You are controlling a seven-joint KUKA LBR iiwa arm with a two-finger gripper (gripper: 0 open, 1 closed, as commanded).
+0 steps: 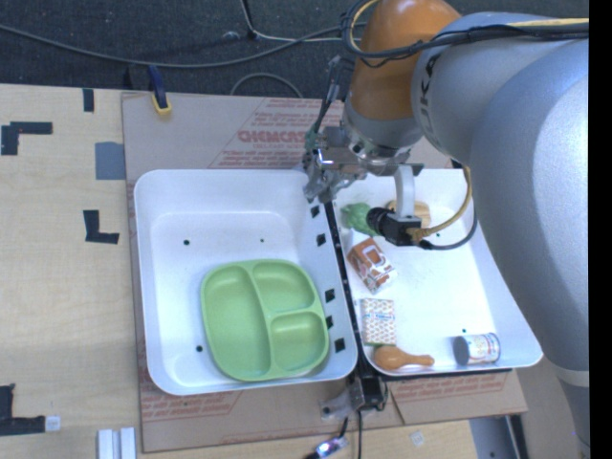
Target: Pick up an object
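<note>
Camera view shows the arm (497, 113) reaching in from the right of the frame, its orange band at top centre and the jaws low over the upper left corner of the right bin (478, 285), close to the divider between the two bins. I cannot tell how the jaws stand, since the wrist and its cabling hide their tips.

Nothing is visibly lifted, so the pick looks not yet done; the approach appears made, and grasping and raising remain.

The likeliest target is a small green object (356, 217) lying just below the wrist, partly covered, its shape unclear. Further down the right bin lie an orange-and-white packet (371, 264), a pale patterned packet (378, 320), a tan pear-shaped toy (402, 358) and a small can (476, 349) on its side at the lower right. The left bin (191, 228) holds a green divided plate (265, 318) at lower centre.
</note>
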